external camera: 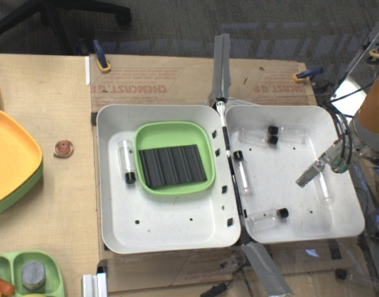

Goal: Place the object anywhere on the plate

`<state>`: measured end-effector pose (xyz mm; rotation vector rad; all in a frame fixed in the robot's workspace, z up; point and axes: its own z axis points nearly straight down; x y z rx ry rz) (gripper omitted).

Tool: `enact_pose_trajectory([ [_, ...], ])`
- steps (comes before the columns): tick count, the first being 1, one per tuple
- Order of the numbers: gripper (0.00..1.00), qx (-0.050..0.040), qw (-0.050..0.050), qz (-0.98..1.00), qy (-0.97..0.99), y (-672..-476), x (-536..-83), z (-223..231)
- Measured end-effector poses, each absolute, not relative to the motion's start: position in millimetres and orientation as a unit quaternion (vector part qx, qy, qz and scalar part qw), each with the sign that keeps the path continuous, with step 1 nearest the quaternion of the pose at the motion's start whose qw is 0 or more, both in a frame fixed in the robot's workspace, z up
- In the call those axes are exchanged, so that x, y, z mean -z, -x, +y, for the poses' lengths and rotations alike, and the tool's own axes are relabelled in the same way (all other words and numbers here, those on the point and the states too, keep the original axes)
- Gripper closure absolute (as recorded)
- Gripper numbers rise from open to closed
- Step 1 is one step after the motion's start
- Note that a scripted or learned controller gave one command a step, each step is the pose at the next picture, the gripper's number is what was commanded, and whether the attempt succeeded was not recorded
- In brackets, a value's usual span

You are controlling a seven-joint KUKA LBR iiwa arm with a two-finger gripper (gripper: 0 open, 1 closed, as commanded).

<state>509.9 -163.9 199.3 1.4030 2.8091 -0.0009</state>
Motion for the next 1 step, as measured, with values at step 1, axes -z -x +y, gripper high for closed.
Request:
enact_pose_trajectory([
  [1,0.0,0.0006,0.001,0.856,-0.517,-557.5,-243.9,-222.5],
])
